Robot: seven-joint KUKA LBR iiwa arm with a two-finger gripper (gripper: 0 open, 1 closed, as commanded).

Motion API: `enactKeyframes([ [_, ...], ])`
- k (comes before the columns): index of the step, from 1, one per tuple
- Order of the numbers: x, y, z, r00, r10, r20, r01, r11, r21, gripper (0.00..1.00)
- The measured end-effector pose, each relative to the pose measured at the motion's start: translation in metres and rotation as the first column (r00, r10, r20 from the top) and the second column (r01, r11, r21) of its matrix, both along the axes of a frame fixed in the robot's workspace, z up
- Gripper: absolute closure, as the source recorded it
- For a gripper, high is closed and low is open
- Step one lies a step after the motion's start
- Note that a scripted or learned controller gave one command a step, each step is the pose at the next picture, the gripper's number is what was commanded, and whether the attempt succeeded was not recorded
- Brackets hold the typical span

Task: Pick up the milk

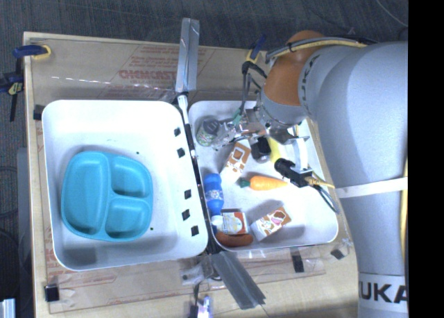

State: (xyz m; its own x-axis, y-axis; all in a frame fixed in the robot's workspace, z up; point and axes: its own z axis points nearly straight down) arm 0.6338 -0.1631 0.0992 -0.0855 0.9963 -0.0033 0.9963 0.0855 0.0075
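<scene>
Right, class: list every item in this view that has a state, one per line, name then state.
blue tray: flat in the left bin, compartments bare
water bottle: lying on its side
carrot: lying flat
milk carton: on its side, ungripped
small carton: lying beside the gripper

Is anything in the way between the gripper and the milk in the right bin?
Nothing visible. The gripper hangs right by the white carton I take for the milk. The can sits beside the gripper and the carrot lies past the carton, neither between them.
</scene>
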Motion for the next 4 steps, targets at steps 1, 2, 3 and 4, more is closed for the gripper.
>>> enactKeyframes([
  [1,0.018,-0.047,-0.001,0.997,0.066,-0.043,-0.065,0.998,0.017,0.00],
  [2,0.019,-0.052,0.012,0.997,0.069,-0.038,-0.069,0.998,-0.001,1.00],
  [3,0.018,-0.048,0.010,0.996,0.072,-0.048,-0.072,0.997,0.009,0.00],
  [4,-0.004,-0.047,0.003,0.979,0.203,0.005,-0.203,0.979,-0.006,0.00],
])
